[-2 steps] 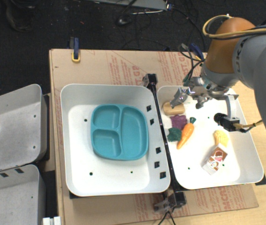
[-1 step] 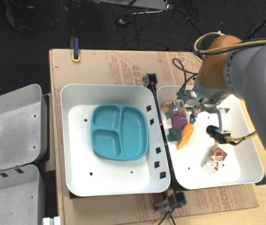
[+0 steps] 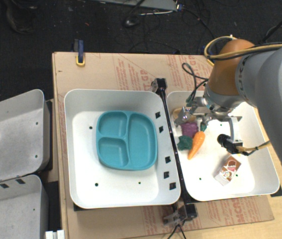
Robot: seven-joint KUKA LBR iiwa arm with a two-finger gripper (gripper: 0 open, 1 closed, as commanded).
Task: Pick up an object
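Note:
In the right bin (image 3: pixel 260 183) lie a purple toy (image 3: pixel 189 129), a dark green toy (image 3: pixel 184 143), an orange carrot (image 3: pixel 196 144) and a small brown-and-white carton (image 3: pixel 229 170). My gripper (image 3: pixel 192 117) hangs low at the bin's upper left, directly over the top of the purple toy and close to it. Contact with the toy is not visible. The green toy and the carrot lie just below the purple one, touching each other. The carton lies apart, toward the bin's lower right.
The left bin (image 3: pixel 81 183) holds a teal divided plate (image 3: pixel 127 140). A black clip-lined divider (image 3: pixel 169 143) separates the two bins. The grey arm (image 3: pixel 260 78) with its orange band covers the right bin's upper right. Folded white panels (image 3: pixel 11 133) lie at the far left.

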